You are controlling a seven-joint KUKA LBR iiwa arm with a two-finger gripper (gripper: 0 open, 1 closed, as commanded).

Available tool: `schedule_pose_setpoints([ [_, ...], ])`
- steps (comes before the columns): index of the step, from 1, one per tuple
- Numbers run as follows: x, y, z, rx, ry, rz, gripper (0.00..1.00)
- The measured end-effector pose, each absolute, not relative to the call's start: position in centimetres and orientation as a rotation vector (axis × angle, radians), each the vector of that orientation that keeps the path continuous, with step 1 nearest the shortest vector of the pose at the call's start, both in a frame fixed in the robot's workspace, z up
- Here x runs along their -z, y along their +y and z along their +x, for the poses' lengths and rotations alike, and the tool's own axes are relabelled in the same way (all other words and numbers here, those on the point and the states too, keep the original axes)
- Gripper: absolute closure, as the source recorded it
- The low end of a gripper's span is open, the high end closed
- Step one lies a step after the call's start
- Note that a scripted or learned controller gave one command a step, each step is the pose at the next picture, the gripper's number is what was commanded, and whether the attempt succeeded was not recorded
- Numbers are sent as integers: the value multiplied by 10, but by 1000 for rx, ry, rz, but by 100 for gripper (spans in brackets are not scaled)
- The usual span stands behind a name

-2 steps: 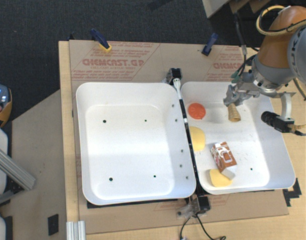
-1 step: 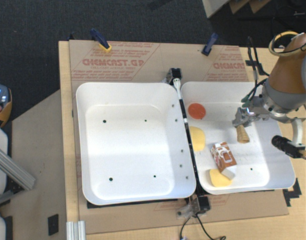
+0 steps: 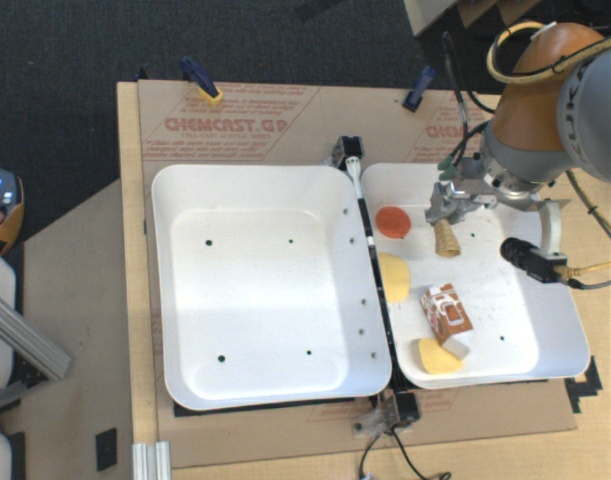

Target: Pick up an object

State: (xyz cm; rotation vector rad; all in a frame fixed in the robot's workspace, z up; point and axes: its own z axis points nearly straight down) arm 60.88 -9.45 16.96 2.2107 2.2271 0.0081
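My gripper (image 3: 446,218) hangs over the back middle of the right bin (image 3: 555,353). A small tan, cork-like piece (image 3: 446,239) sticks out from between its fingertips, tilted a little, and the gripper is shut on it. Left of it a flat red round piece (image 3: 392,221) lies on the bin floor. A yellow lump (image 3: 394,277) rests against the bin's left wall. Nearer the front lie a red and white carton (image 3: 445,313) and a yellow wedge (image 3: 438,357).
The left bin (image 3: 185,268) stands beside the right one, their rims meeting at a black divider (image 3: 370,258). Blue clamps (image 3: 201,79) (image 3: 420,87) hold the cardboard base at the back. A black cable fitting (image 3: 530,256) juts from the arm over the right bin.
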Motion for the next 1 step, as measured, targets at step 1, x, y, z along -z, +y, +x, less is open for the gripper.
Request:
schedule_pose_setpoints([
  [1,-254,-15,644,-15,2226,2206,100],
])
